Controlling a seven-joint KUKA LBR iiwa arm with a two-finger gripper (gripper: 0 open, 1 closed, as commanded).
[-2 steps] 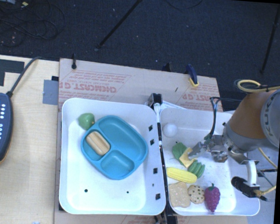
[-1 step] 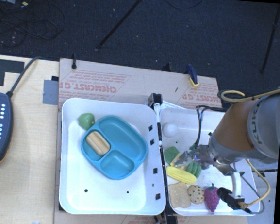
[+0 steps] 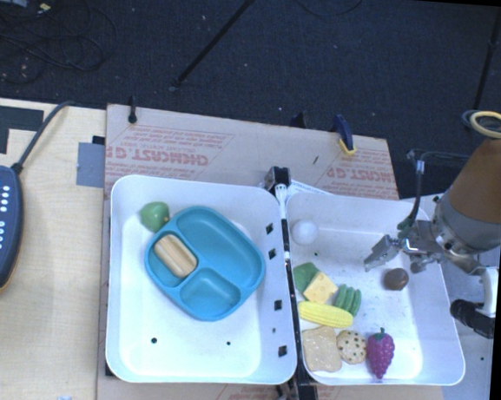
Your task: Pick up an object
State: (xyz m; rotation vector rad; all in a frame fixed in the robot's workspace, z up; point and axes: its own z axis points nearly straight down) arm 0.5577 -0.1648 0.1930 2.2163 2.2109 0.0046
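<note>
Brown round object (image 3: 395,279) lies on the right bin (image 3: 447,343) floor, upper right part, just beside the gripper (image 3: 400,251). I see the fingers spread open with nothing between them, one finger (image 3: 380,252) reaching left. Lower down in that bin: white ball (image 3: 304,233), yellow cheese wedge (image 3: 320,288), corn cob (image 3: 325,314), cookie (image 3: 352,346), purple grapes (image 3: 380,352). Left bin (image 3: 126,332) holds a blue divided plate (image 3: 217,279) carrying a bread roll (image 3: 174,254); green apple (image 3: 154,215) touches its upper-left rim.
</note>
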